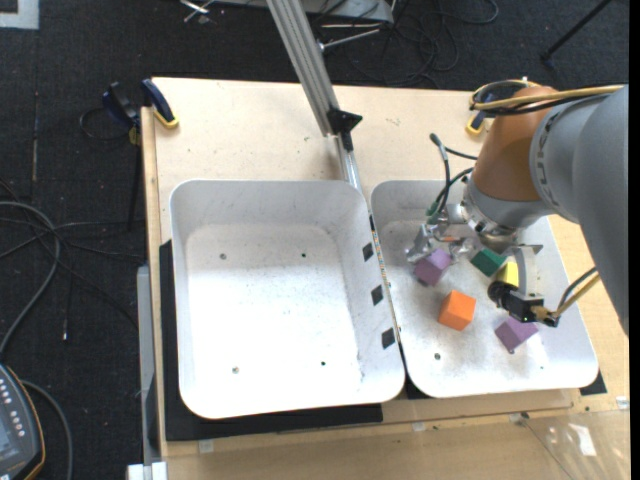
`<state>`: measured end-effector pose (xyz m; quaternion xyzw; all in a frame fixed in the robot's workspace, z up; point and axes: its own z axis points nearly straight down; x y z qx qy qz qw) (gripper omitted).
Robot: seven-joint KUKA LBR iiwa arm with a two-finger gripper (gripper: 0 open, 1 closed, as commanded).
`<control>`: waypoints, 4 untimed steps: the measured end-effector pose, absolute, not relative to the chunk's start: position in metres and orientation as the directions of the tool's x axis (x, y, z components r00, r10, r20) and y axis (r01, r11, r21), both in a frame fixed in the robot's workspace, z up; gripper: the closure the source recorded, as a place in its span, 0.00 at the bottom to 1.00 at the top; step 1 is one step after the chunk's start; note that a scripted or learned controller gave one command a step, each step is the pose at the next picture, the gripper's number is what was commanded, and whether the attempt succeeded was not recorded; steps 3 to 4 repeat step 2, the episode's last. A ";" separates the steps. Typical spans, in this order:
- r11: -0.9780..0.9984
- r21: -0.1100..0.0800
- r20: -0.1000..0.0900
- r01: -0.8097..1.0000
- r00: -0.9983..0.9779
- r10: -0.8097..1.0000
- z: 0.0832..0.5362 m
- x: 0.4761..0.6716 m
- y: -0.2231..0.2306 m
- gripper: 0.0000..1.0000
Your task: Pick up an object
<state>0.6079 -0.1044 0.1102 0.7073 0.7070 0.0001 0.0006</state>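
Bench: two white bins side by side. Right bin [570, 368] crowded: gripper [436, 253] low at purple block [432, 267], grip state unclear. Orange cube [457, 310] near, second purple [515, 333] toward front rim. Left bin [200, 203] open.

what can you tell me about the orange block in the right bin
The orange block is a small cube of matte, plain colour, perhaps foam or painted wood. It sits tilted, one corner toward the camera, on the floor of the right bin near its middle. Nothing touches it: a purple block lies up-left, another purple block to its right.
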 end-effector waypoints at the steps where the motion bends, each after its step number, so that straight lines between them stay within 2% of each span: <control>1: 0.009 0.009 0.002 1.000 -0.009 1.000 0.200 0.621 -0.026 1.00; 2: 0.008 0.003 0.003 1.000 -0.008 1.000 0.216 0.623 0.035 1.00; 4: 0.008 0.003 0.003 1.000 -0.008 1.000 0.216 0.623 0.035 1.00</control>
